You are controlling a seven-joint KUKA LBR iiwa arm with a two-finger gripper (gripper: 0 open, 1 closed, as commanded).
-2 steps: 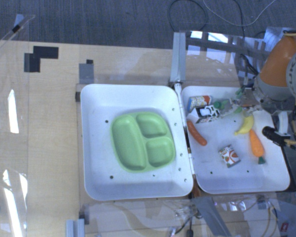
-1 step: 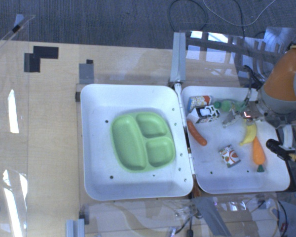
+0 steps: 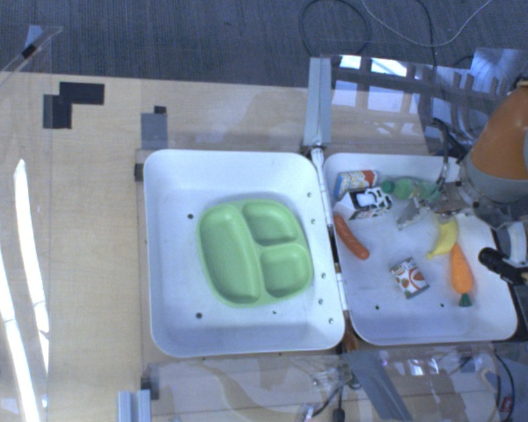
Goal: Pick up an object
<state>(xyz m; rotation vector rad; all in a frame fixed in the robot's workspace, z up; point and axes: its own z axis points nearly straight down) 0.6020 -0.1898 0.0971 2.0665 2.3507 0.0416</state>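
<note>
Left bin (image 3: 172,323): white and shallow, holding one green plate (image 3: 256,252) with three sections, set near the middle.

Right bin (image 3: 488,319): white, holding many small things, all possible picks for the task.

Top of right bin: a small can (image 3: 355,182) with a red and white label, lying near the wall shared with the left bin; just below it a black and white toy (image 3: 370,201); a green thing (image 3: 407,186) to the right of the can.

Left side of right bin: an orange-red sausage shape (image 3: 351,237), slanted, close to the shared wall.

Middle of right bin: a small box (image 3: 409,278) with red and white spots, well apart from the rest.

Right side of right bin: a yellow banana (image 3: 443,237) just beside an orange carrot (image 3: 460,272).

Gripper (image 3: 420,207): low over the top part of the right bin, between the green thing and the banana.

Fingers: too blurred to tell if spread or pressed together; nothing seen pinched.

Arm (image 3: 510,152): grey and orange, over the right bin's far right corner.

Open room: bare white floor along the near edge of the right bin, and all around the green plate.
</note>
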